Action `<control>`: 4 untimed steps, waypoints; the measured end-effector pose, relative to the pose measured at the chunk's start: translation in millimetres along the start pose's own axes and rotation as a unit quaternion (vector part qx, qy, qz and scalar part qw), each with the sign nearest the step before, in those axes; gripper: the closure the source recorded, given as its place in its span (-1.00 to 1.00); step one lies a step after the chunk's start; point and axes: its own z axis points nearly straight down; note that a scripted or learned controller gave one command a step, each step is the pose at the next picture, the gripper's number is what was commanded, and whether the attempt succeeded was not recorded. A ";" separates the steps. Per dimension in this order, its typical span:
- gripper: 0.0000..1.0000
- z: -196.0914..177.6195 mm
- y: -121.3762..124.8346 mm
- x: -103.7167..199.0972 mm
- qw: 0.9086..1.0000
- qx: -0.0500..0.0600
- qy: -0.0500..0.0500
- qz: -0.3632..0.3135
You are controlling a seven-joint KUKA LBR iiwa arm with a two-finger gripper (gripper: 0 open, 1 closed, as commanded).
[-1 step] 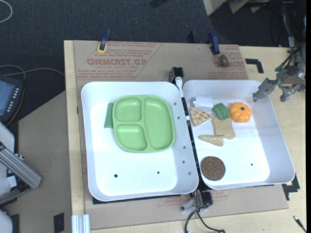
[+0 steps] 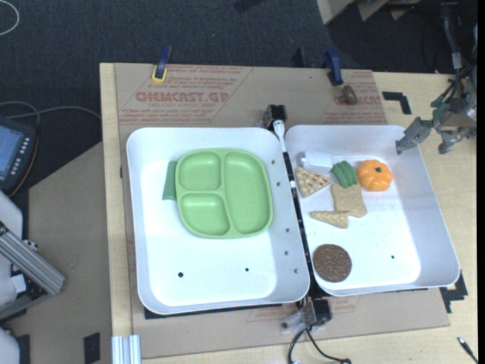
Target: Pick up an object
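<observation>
Nearest the camera, a brown cookie (image 2: 332,262) lies at the front of the right bin (image 2: 424,233). Behind it sit crackers (image 2: 347,201), a waffle piece (image 2: 311,180), a green pickle (image 2: 343,173) and a small orange pumpkin (image 2: 374,175). My gripper (image 2: 426,136) hangs over that bin's back right corner, near the pumpkin but apart from it, fingers spread and gripping nothing. Faded red print on the board (image 2: 227,82) reads "CHEMCAST".

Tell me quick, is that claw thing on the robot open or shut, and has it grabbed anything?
End effector: at the right bin's far right corner, nothing visibly held; open or shut cannot be told.
</observation>
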 end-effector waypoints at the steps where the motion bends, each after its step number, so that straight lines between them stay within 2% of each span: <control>1: -1.00 62.6 -5.8 -1.1 1.000 0.003 0.001 0.000; 2: -1.00 112.1 -16.1 2.3 1.000 0.003 0.001 0.000; 3: -1.00 154.8 -14.8 7.1 1.000 0.001 0.004 -0.002; 4: 1.00 142.4 -14.6 4.9 1.000 0.000 0.001 -0.001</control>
